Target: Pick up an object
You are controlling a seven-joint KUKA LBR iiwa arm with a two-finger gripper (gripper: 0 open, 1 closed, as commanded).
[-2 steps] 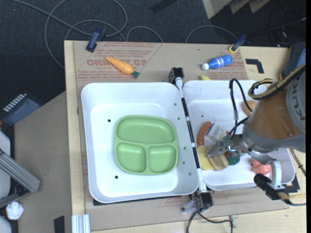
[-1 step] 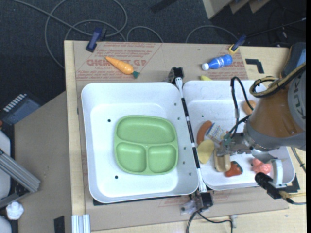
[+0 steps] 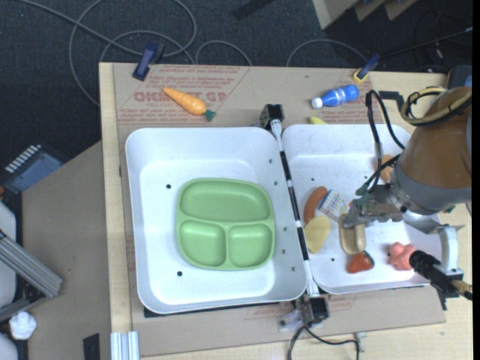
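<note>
Gripper low in the right bin, over a tan bun-like piece near the front edge; whether the jaws are open or closed cannot be told. Hot dog, yellow piece and red piece lie close by. Red print on the cardboard behind the bins is partly legible, "GR"; carrot lies on it.

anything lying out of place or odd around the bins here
Yes. An orange toy carrot and a blue-and-white plastic bottle lie on the brown cardboard bench top behind the bins, outside both. The other small items sit in the right white bin, where the tool is.
</note>
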